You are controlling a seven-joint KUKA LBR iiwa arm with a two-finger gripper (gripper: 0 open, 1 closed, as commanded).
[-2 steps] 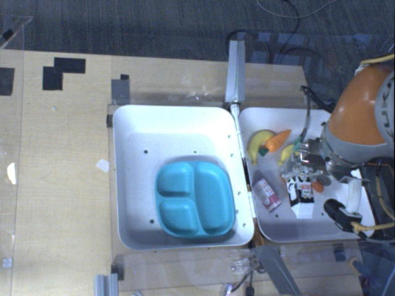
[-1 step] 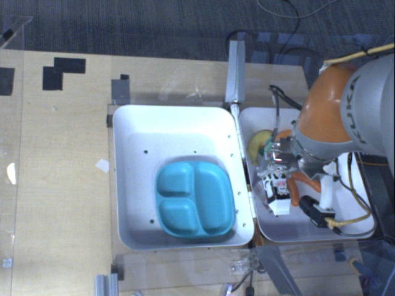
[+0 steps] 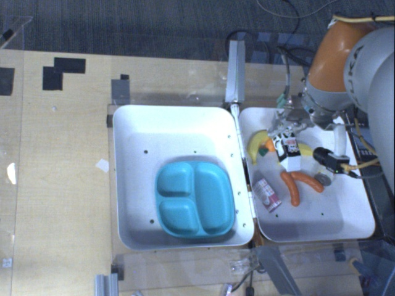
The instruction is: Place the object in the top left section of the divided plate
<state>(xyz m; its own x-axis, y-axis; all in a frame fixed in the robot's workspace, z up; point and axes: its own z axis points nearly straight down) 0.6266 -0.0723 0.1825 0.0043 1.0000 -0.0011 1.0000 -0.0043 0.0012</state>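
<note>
1. Yellow banana [image 3: 256, 143] and black-and-white carton [image 3: 287, 145] close together at the back of the right bin [image 3: 345, 224], just under the gripper [image 3: 289, 123]. Probably one of these to be carried, but impossible to tell which.
2. Well apart from the goal: blue divided plate [image 3: 159, 196] in the left bin [image 3: 139, 140], with its top left section [image 3: 174, 179] bare.
3. For a clean pick: descend straight over the middle of the chosen thing and close across its narrow width, without nudging the neighbour.
4. For the carry: lift clear of the walls between the bins. Release low over the small top left section, not the large right one.
5. Gripper poised over the carton, beside the banana's upper end. Nothing visibly held; cannot tell how far open from this slant.
6. Further out: two orange sausages [image 3: 291, 189] and a small packet [image 3: 266, 193] nearer the front of the right bin. Both bins on a pale wooden desk [image 3: 62, 184].
</note>
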